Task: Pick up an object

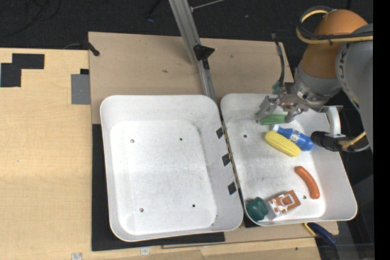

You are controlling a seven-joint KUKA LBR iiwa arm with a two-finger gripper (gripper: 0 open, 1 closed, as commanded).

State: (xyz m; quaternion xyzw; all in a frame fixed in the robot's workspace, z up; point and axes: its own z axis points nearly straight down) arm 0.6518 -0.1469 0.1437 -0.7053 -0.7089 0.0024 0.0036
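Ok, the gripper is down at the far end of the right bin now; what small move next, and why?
Probably a short straight lift to test the grasp. The gripper sits low over a green flat object at the far end of the right white bin, close to the yellow toy corn cob. Whether anything is held can't be judged from here.

A single fixed camera looks down at a slant from above the light wooden bench (42,149), taking in both shallow white plastic bins (161,167) from moderate distance.
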